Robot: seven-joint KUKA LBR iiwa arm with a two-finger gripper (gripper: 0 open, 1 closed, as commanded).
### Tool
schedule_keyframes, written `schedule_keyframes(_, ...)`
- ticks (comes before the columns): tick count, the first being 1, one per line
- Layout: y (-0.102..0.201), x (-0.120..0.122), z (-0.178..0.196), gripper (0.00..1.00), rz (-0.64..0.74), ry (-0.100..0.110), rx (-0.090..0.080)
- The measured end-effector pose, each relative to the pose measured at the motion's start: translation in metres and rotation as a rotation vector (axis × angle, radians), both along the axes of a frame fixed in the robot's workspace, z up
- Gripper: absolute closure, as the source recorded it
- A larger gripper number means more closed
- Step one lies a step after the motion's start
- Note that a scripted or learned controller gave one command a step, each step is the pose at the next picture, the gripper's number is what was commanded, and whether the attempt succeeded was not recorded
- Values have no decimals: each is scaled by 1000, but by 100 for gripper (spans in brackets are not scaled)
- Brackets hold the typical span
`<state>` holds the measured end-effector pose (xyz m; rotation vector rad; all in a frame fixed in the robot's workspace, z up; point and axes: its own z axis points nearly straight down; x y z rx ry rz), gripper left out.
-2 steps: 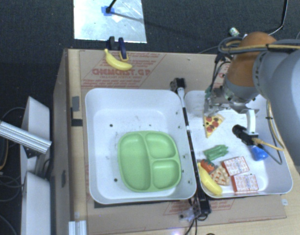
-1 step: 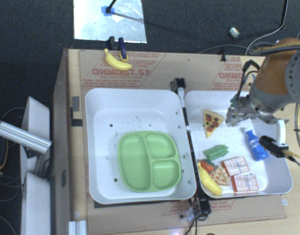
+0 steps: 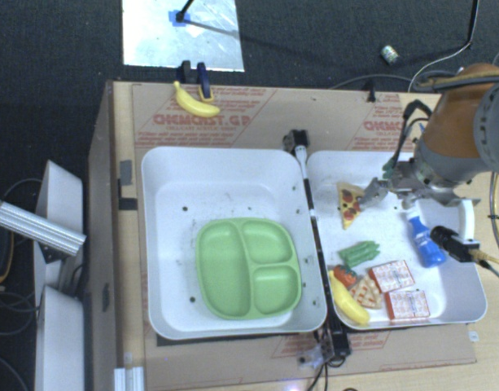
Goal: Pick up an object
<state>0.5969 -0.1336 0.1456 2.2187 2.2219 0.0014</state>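
My gripper [image 3: 378, 188] hangs over the upper middle of the right bin [image 3: 477, 300], reaching in from the right. Its tip is just right of a toy pizza slice [image 3: 348, 202] that lies on the bin floor; I cannot tell if they touch. A blue bottle [image 3: 426, 241] lies below the wrist, to the gripper's lower right. Nothing is seen held.
Near the right bin's front lie a green pea pod [image 3: 359, 253], two red-and-white packets [image 3: 392, 275] [image 3: 408, 304], a yellow banana [image 3: 352, 301] and a second pizza slice [image 3: 365, 289]. The left bin [image 3: 176, 177] holds a green divided plate [image 3: 249, 267]. Another banana [image 3: 194, 100] lies on the bench behind the bins.
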Motion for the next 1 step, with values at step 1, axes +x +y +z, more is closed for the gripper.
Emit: schedule_keyframes(1, 29, -57, -56, 0, 0, 3, 1)
